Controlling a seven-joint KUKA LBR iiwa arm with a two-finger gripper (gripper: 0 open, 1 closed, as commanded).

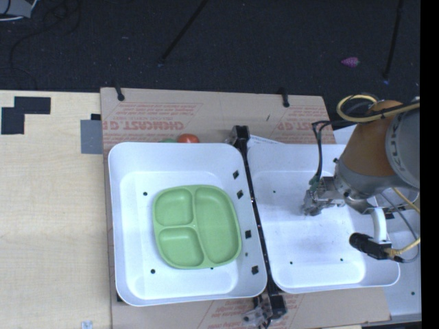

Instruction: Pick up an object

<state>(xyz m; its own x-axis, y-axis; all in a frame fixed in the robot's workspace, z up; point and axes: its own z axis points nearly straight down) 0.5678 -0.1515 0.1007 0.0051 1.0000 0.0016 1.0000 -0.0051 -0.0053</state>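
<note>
Over the right bin [322,273], the arm bends down, pincer [317,203] lowered (grip state impossible to tell).

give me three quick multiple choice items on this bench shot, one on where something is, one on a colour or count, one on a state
1. Where does the green plate lie?
A. in the left bin
B. in the right bin
C. on the cardboard behind the bins

2. How many compartments does the plate have?
A. two
B. three
C. five

3. How does the plate sit?
A. flat, open side up
B. standing on its edge
C. flipped face down

Key:
1 A: the green plate rests on the floor of the left bin, while the gripper is over the right bin.
2 B: two small sections on its left side and one long section on its right.
3 A: all its hollows and dividing ridges face the camera.
</note>
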